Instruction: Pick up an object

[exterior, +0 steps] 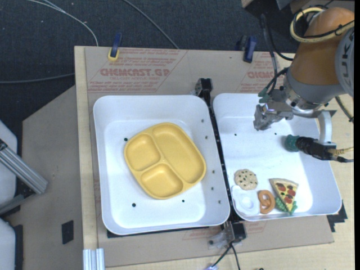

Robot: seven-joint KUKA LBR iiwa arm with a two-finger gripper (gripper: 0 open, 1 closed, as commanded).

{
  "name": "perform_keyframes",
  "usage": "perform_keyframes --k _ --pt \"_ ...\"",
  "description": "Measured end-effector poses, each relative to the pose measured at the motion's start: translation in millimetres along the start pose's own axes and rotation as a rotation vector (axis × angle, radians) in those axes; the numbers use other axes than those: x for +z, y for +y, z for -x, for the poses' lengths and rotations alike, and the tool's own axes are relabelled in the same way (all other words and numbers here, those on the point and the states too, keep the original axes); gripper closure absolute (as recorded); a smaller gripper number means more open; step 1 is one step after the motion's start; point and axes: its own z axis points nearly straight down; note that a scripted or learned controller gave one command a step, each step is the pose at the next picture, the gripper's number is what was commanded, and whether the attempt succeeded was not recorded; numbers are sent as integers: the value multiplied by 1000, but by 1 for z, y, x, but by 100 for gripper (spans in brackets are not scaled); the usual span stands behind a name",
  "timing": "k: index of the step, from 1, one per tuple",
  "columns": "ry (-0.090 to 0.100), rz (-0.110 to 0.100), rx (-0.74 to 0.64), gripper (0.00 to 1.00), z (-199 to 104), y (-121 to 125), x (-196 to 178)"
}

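From my feed I see the tool point(265, 118) hanging over the upper part of the right bin point(225, 108), at the end of the grey arm point(320, 61) that comes in from the right. Whether it is released or clenched I cannot tell at this angle and size; the tip is a dark grey cluster and nothing shows gripped in it. It looks to be above bare white floor, with no object directly beneath it.

The things I could pick all lie nearer the camera than the tool, toward the bin's lower edge. Below it and slightly left sits a cookie point(246, 178), round and speckled. Further down, near the bin's front corner, is a white dish point(243, 201), and a brown pretzel point(265, 201) rests against its right side. Just right of the pretzel lies a pizza slice point(284, 193). All of these are well apart from the tool.

To the tool's right and a little lower, a green and black cylinder-shaped piece point(301, 144) lies near the bin's right wall; I cannot tell whether it is a loose object or part of the rig.

Left of the tool, across the divider, the left bin point(107, 151) holds a yellow divided tray point(164, 160). Both bins sit on the desk point(140, 69).
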Motion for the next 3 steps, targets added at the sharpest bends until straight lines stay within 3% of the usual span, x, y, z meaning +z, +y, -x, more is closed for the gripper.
perform_keyframes --k 2,3 --pt "-1 0 0 100 -81 -39 7" --pt "-1 1 -2 100 -136 -47 5"
